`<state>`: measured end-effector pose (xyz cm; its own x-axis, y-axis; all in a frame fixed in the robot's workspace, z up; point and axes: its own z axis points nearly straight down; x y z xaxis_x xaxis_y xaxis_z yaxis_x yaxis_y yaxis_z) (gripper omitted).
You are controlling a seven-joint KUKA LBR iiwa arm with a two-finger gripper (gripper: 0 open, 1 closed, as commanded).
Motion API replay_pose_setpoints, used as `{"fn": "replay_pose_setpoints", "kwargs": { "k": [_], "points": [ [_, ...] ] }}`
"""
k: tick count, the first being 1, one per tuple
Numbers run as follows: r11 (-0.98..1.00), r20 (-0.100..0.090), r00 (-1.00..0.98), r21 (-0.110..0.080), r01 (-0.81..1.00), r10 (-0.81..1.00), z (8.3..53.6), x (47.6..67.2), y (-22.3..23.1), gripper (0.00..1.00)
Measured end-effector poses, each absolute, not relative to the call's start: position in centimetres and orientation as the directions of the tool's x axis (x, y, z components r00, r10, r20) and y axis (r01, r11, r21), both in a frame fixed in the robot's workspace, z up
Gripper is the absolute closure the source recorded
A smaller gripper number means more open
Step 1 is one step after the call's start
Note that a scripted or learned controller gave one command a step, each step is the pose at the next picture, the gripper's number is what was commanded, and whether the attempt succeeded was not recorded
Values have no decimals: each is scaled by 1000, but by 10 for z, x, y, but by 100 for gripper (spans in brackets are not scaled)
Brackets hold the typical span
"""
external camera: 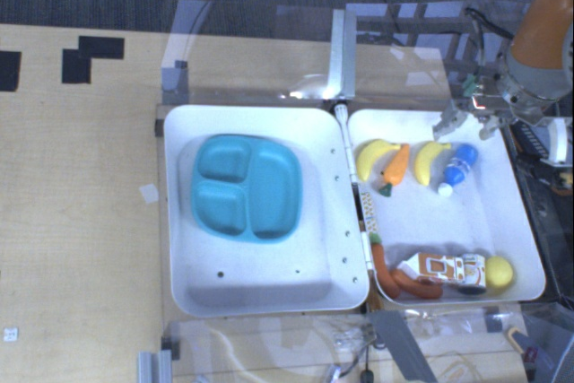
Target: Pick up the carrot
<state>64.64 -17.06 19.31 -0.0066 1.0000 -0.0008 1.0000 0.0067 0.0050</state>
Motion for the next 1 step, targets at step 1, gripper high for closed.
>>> {"fn": "replay_pose_setpoints", "kwargs": {
  "k": [1],
  "points": [
    [2, -2, -2, 11, 1000, 1000, 98, 658, -114, 0]
  ]
}}
